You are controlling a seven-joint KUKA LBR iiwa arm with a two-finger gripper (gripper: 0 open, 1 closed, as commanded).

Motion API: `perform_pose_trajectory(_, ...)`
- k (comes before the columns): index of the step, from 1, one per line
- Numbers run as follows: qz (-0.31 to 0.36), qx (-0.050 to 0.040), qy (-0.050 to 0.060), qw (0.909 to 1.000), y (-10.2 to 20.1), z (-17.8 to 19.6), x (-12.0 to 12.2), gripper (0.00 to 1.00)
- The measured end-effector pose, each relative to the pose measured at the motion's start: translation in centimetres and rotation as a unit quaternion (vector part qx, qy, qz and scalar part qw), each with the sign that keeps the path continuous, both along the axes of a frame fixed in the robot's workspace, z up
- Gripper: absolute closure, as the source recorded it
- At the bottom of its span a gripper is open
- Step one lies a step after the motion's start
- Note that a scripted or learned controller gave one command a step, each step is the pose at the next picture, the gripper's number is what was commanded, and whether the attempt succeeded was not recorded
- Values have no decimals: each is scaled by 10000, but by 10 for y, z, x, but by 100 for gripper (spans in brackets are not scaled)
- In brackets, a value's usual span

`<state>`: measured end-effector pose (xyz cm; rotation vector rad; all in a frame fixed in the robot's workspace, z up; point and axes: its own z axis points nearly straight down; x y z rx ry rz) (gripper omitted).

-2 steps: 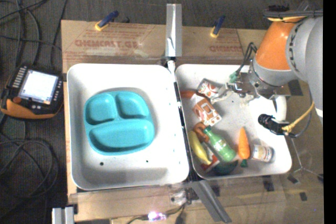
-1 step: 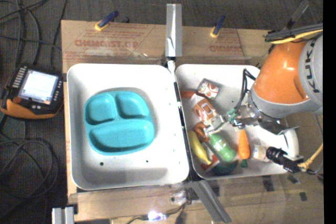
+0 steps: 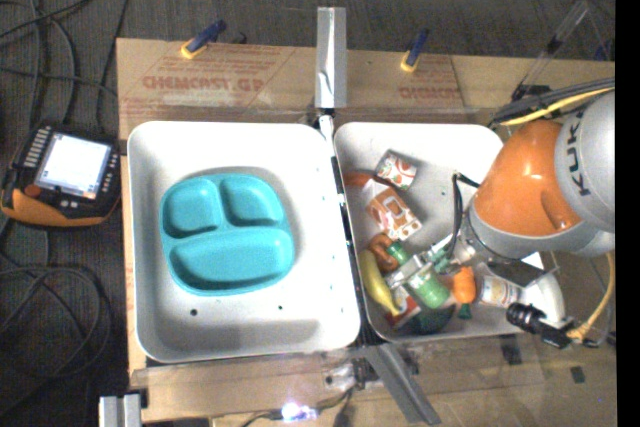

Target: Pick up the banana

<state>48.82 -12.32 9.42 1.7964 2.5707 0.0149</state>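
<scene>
The yellow banana [image 3: 377, 284] lies along the left wall of the right bin [image 3: 440, 137], near its front corner, partly under other items. My gripper [image 3: 420, 271] is low in the pile just to the right of the banana, over a green item [image 3: 431, 294]. The grey arm with its orange band [image 3: 522, 192] reaches in from the right and covers the bin's right side.
A red-and-white carton [image 3: 392, 214] and a small can [image 3: 397, 169] lie behind the gripper. An orange piece [image 3: 463, 286] and a bottle [image 3: 497, 292] sit to its right. The left bin [image 3: 150, 315] holds a teal divided plate [image 3: 229, 233].
</scene>
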Motion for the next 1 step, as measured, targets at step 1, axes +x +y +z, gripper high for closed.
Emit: perform_pose_trajectory(1, 808, -17, 8, 9967, -5, -1, 23, 0)
